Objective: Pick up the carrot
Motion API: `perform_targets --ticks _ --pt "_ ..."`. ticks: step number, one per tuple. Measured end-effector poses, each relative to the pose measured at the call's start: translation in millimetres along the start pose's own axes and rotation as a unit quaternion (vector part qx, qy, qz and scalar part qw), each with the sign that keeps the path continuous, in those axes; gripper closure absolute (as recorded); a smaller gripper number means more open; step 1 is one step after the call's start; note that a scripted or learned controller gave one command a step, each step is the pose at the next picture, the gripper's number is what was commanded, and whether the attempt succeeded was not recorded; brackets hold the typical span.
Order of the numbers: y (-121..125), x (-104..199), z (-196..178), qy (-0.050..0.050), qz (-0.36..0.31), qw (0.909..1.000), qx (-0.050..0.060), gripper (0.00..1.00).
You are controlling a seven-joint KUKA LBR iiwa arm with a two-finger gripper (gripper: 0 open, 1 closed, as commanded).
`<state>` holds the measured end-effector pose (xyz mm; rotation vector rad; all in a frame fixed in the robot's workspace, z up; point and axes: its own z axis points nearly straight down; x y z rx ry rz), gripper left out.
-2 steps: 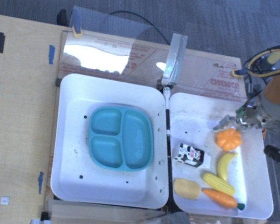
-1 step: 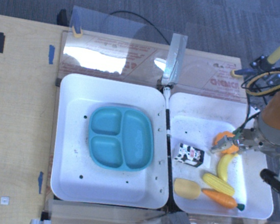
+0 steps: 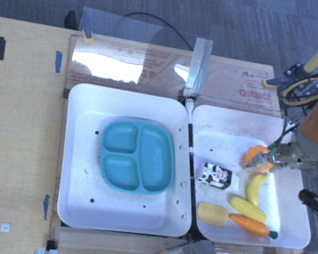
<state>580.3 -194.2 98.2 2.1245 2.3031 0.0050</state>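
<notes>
A: Carrot (image 3: pixel 249 225) is lying on its side at the near edge of the right bin (image 3: pixel 300 235), green tip pointing right, orange body slanting toward the middle of the bin floor.

B: What is beside it?

A: A corn cob (image 3: pixel 248 208) rests just above it, touching or nearly so. A yellowish potato-like lump (image 3: pixel 212 214) sits just left of the carrot. A banana (image 3: pixel 255 187) stands almost upright above the corn, and a small black-and-white carton (image 3: pixel 216 175) lies to its left.

B: And the arm?

A: It reaches in from the right, orange band above the wrist, cables looped behind it. The end effector (image 3: pixel 259 160) is down at the far right part of that bin, over an orange piece of fruit (image 3: pixel 256 152), well apart from the carrot. I cannot tell from here whether it is parted or closed; the tip blurs into the orange thing.

B: The left bin?

A: The left bin (image 3: pixel 83 111) holds a blue divided plate (image 3: pixel 137 156), three compartments, sitting about in the middle. Both bins sit side by side on the pale wooden table (image 3: pixel 9 129), with a clear sheet (image 3: pixel 128 59) behind them.
</notes>
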Motion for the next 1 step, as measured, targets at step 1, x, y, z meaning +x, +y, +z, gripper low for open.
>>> perform_targets --ticks 1 --pt "-31.3 46.0 -117.4 0.001 0.057 0.9984 -0.001 1.0"
